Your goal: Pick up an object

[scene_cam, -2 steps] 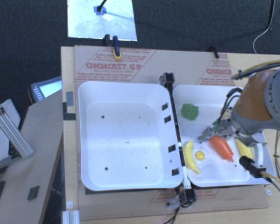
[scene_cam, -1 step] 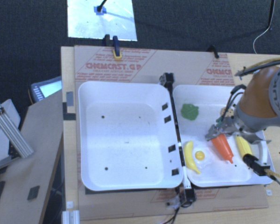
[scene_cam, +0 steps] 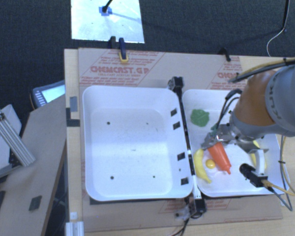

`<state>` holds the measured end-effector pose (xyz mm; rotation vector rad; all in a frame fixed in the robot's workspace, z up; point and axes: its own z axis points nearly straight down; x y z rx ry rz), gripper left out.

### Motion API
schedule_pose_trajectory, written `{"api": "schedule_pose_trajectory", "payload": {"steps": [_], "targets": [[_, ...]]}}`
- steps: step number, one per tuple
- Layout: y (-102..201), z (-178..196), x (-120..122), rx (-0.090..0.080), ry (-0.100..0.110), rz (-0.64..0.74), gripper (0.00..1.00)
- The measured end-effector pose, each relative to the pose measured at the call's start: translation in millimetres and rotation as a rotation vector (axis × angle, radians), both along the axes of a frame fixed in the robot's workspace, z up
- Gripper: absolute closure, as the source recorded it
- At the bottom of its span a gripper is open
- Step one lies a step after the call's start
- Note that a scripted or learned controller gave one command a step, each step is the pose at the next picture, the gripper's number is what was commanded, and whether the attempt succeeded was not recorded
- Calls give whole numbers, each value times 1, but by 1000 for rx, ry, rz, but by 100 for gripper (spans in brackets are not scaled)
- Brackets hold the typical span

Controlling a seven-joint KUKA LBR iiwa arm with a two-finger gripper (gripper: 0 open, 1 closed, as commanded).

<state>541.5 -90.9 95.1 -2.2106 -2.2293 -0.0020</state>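
Several toys lie in the right bin [scene_cam: 234,187]. An orange carrot [scene_cam: 220,158] lies near its middle, pointing toward the front right. A yellow banana [scene_cam: 200,166] curves along the bin's left wall, beside the carrot. Further back sits a green leafy piece [scene_cam: 200,117]. My gripper [scene_cam: 212,141] hangs low over the bin, right at the carrot's upper end and just right of the banana's tip. The arm's wrist covers the view of its tips. Another yellow piece [scene_cam: 259,160] peeks out from under the arm at the right.
The left bin [scene_cam: 132,146] stands beside the right one, with a black-clipped divider [scene_cam: 182,132] between them. The arm's grey body and orange band [scene_cam: 255,102] cover the right bin's back right part. Cables [scene_cam: 280,181] trail along its right edge.
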Motion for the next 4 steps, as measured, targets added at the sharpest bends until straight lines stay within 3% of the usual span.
{"api": "schedule_pose_trajectory", "payload": {"steps": [1, 2, 3, 4], "targets": [[112, 94, -8, 4, -10, 8, 100], [65, 206, 17, -5, -17, -6, 100], [133, 116, 31, 0, 5, 1, 100], [196, 204, 33, 2, -10, 3, 100]]}}
